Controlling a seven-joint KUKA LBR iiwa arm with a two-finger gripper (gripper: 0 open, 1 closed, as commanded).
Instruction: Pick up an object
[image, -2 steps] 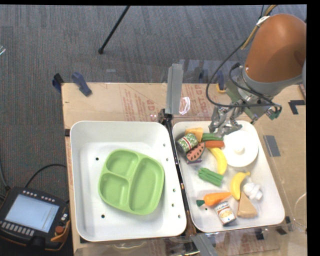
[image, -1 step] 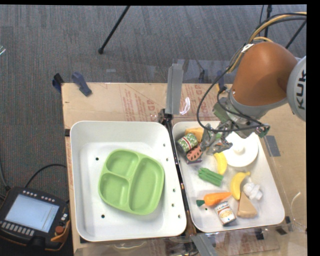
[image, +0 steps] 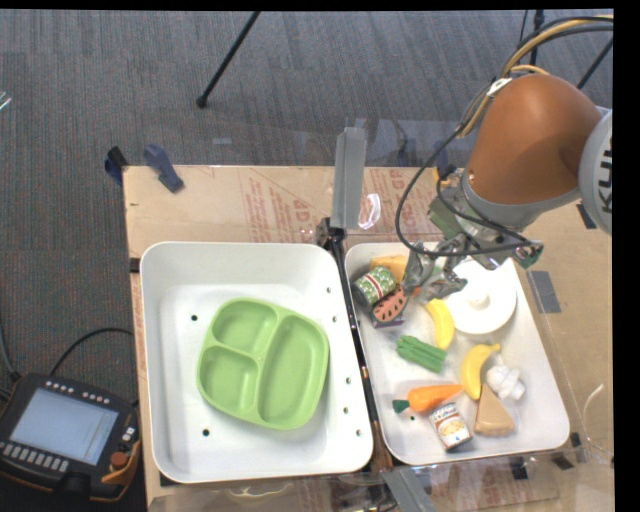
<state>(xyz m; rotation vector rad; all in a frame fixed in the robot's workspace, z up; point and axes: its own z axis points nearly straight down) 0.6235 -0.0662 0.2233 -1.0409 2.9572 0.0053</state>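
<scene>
Nearest the lens, a small labelled tin can stood by the front wall of the right-hand white plastic bin. From that can: a tan wedge like cheese just right, an orange plastic carrot touching above-left, a yellow banana above, a green pod-shaped piece farther up-left.

Gripper hung well above the can, at the bin's rear, over a cluster: a green-labelled can, a watermelon slice, a second yellow banana, a white disc. Jaws: could not tell whether apart or together; cables and wrist hid them. Nothing seen held.

Likely target was that rear banana. Judged light, stiff, smooth hollow plastic, apt to slip; best taken across its narrow middle.

Room: neighbours crowded it closely, the dividing wall toward the left bin near. The green divided tray lay far left of the can.
</scene>
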